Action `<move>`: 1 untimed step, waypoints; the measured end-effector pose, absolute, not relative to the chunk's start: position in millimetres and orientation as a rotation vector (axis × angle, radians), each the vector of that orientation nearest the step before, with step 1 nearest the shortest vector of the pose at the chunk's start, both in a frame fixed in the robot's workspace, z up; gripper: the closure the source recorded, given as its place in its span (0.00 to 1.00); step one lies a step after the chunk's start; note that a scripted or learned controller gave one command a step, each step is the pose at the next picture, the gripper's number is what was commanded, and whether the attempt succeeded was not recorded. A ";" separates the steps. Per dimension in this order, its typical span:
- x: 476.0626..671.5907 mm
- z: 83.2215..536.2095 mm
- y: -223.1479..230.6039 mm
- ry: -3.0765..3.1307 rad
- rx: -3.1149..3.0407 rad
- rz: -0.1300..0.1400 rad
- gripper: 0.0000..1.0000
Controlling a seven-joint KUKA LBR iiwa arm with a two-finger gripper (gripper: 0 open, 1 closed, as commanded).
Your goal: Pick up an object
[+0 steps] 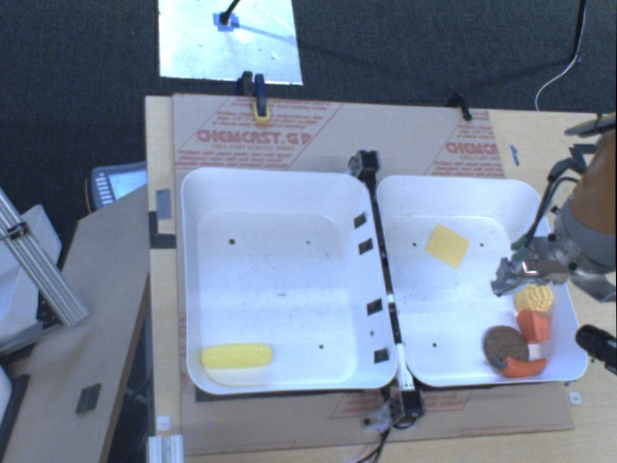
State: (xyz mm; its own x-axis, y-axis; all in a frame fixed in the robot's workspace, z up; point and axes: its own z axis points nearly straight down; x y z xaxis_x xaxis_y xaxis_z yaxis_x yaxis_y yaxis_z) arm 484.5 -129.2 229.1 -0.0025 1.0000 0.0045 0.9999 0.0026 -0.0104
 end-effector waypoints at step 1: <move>488.2 354.0 -145.1 -2.236 -2.227 -0.012 1.00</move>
State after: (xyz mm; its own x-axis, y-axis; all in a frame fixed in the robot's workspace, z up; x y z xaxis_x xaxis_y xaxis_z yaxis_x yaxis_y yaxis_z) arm 488.2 -145.1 354.0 -0.0038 1.0000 -0.0049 0.9999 0.0039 0.0158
